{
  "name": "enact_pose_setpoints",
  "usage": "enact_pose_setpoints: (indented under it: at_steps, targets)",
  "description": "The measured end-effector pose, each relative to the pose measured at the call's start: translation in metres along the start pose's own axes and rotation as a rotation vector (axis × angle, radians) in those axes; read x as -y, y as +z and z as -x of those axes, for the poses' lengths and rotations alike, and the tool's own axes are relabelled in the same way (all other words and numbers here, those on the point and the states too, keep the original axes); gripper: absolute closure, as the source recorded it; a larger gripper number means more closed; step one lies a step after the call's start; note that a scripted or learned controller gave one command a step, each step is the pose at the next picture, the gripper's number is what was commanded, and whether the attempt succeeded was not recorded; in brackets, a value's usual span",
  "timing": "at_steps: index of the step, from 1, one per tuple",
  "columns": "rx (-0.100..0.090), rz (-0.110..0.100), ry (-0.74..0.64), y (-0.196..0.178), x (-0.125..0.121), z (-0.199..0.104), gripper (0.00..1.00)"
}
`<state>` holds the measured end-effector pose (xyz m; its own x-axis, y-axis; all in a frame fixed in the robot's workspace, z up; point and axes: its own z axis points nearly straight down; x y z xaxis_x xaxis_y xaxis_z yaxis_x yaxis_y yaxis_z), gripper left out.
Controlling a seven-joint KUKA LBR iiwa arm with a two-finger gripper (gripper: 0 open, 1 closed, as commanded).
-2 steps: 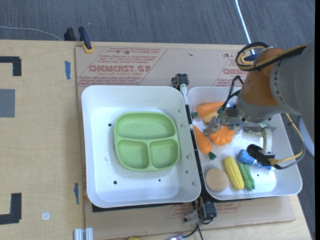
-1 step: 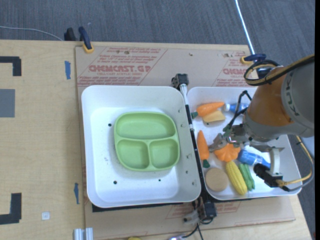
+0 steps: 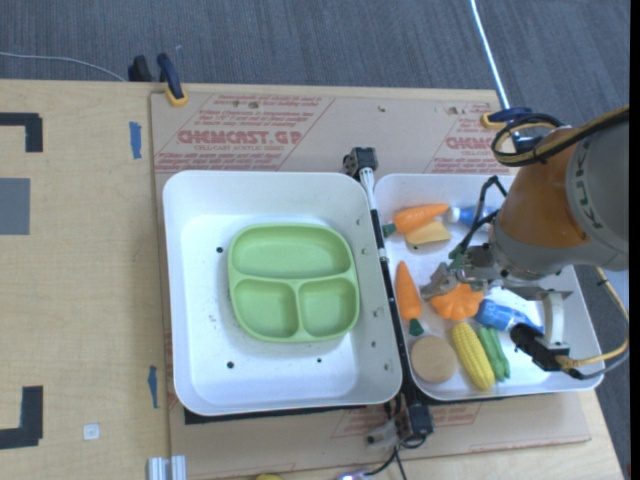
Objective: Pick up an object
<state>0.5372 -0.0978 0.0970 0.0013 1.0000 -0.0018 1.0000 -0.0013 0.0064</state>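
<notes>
The right bin (image 3: pixel 585 313) holds several toy foods: a carrot (image 3: pixel 420 215) with a pale yellow piece (image 3: pixel 430 234) at the back, a second carrot (image 3: pixel 407 290) by the left wall, an orange pumpkin-like piece (image 3: pixel 458 304), a blue piece (image 3: pixel 497 315), a corn cob (image 3: pixel 472 354), a green pod (image 3: pixel 493 354) and a tan disc (image 3: pixel 433 359). My gripper (image 3: pixel 446 280) hangs low in the middle of this bin, just above the upper left of the orange piece. The wrist with its orange band (image 3: pixel 540 203) covers the bin's back right part.
The left bin (image 3: pixel 190 268) holds a green three-part plate (image 3: pixel 293 281). A black clamp (image 3: pixel 360 160) sits at the back between the bins. Cables (image 3: pixel 520 133) loop above the wrist. A black fitting (image 3: pixel 535 346) of the arm lies over the right bin's front right.
</notes>
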Motion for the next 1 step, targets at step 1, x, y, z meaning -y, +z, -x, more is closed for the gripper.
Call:
enact_pose_setpoints:
  at_steps: [1]
  targets:
    - [-0.003, -0.005, -0.003, -0.1189, 0.0366, -0.0665, 1.0]
